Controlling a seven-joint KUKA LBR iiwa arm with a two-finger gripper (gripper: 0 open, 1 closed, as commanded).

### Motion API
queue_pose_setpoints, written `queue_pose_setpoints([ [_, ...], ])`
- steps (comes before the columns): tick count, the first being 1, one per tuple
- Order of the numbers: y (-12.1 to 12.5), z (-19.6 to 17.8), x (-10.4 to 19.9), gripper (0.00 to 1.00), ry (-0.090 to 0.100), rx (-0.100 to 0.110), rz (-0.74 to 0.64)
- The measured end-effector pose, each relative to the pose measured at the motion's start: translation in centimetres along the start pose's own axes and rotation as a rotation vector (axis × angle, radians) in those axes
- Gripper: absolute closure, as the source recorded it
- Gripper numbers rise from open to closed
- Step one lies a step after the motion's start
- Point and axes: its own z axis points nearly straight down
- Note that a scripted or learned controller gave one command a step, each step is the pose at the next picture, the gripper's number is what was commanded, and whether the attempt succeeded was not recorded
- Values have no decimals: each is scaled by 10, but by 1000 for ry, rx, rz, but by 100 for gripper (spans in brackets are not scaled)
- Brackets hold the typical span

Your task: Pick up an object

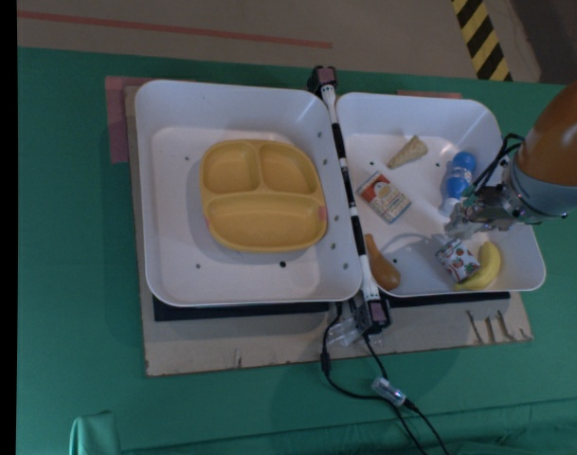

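We hang our pincer (461, 222) over the right bin (364, 121), beside the blue-capped bottle (456, 180) and above the small carton (457, 259) by the banana (492, 265); whether it is clenched we cannot tell. We judge this the approach: next, descend squarely on one object and grip

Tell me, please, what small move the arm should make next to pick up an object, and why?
Probably a short move straight down. The gripper hangs over the right bin, just above the small printed carton that lies beside the banana, and holds nothing visible. That carton looks like the closest object, so lowering onto it seems the simplest try, though the banana touching it may get in the way.
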Motion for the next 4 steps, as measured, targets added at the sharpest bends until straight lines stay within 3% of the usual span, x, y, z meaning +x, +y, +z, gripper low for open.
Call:
queue_pose_setpoints([
  [1, -18, -113, 125, 100, 20, 33, -10],
  [2, 46, -130, 99, 100, 17, 30, -9],
  [3, 71, -118, 82, 100, 14, 28, -8],
  [4, 71, -118, 82, 0, 14, 28, -9],
])
